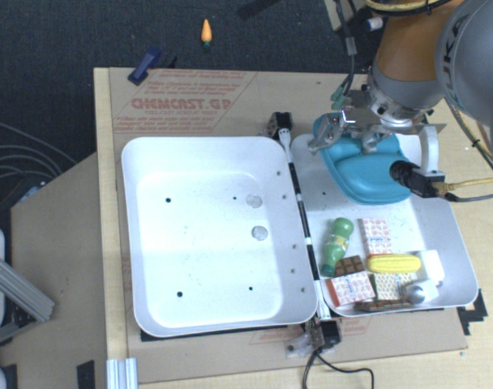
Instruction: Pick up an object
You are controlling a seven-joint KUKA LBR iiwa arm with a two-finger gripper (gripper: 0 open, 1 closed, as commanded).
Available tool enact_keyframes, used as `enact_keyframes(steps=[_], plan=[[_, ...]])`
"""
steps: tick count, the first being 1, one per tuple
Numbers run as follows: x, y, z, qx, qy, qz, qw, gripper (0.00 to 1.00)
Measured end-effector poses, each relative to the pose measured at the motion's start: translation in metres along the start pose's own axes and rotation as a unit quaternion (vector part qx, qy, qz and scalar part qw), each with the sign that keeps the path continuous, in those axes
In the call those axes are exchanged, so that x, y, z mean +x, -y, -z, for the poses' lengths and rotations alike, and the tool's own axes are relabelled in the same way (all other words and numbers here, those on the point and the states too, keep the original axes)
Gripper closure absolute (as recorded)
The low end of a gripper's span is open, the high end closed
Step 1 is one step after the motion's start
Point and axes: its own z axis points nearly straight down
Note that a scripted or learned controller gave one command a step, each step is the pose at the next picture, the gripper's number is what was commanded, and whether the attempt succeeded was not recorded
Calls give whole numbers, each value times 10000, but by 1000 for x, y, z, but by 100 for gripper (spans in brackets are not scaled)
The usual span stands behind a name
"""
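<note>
My gripper hangs low over the far end of the right bin, right at the top edge of a turquoise dish-shaped object. It looks to be touching that object's rim, but a grasp is not visible. Nearer the front of the same bin lie a green bottle, a yellow corn cob, a red-and-white patterned box, a brown chocolate bar, a red checked packet and a silvery piece.
The left bin lies beside it, sharing a dark centre rail. Beyond the bench board, a blue item and a small orange item rest on the dark floor. Cables lie at the left.
</note>
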Motion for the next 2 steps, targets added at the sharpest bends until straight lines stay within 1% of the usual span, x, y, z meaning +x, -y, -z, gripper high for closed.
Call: enact_keyframes(steps=[1, 2], plan=[[0, -1, 1, -12, -1, 5, 10000, 0], [-38, 49, -65, 2, -5, 3, 10000, 0]])
